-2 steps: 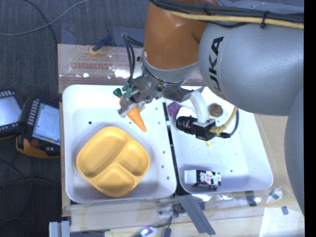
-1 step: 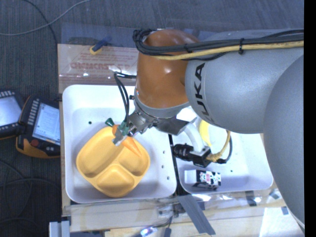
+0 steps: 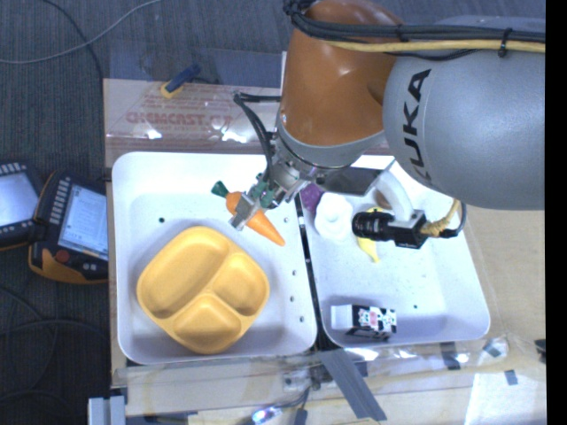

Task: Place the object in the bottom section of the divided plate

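The gripper (image 3: pixel 251 204) is clenched on the toy carrot (image 3: pixel 259 220) (green top at ten o'clock), hanging over the left bin (image 3: pixel 128 228) at one o'clock from the yellow divided plate (image 3: pixel 202 288). The arm (image 3: pixel 425 87) hides the right bin's (image 3: pixel 443 317) far end.

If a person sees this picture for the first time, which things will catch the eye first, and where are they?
The big grey arm with its orange band comes in from the right and covers the top of the view. Below it, the gripper is down at a toy carrot in the left bin, near the wall between the bins. In front of the carrot lies a yellow divided plate, and a small black-and-white toy sits in the right bin.
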Robot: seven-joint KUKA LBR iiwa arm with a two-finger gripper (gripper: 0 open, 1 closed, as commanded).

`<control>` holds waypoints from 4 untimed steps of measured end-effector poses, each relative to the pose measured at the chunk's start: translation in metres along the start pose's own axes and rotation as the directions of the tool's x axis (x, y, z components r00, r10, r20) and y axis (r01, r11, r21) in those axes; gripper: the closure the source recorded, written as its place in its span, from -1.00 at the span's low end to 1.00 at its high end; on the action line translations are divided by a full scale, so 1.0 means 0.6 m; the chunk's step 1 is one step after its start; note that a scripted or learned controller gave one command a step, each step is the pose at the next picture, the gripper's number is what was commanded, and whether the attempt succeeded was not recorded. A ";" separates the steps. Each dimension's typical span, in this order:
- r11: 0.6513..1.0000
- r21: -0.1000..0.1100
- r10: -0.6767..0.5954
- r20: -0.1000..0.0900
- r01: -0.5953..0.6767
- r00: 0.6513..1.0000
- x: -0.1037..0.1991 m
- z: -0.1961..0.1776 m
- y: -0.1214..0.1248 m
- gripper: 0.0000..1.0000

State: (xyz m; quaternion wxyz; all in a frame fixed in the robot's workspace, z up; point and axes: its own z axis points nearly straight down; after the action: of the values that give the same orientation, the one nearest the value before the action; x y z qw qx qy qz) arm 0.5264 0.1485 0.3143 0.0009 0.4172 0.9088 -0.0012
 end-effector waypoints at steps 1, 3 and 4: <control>0.993 0.001 -0.114 -0.004 0.114 0.993 -0.005 0.184 0.057 1.00; 0.993 0.001 -0.115 -0.005 0.115 0.993 -0.003 0.170 0.058 1.00; 0.951 0.000 -0.311 -0.004 0.311 0.951 0.038 0.224 -0.039 1.00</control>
State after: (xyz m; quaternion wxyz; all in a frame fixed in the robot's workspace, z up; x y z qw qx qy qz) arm 0.4936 0.1500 0.1801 -0.0012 0.2691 0.9631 -0.0008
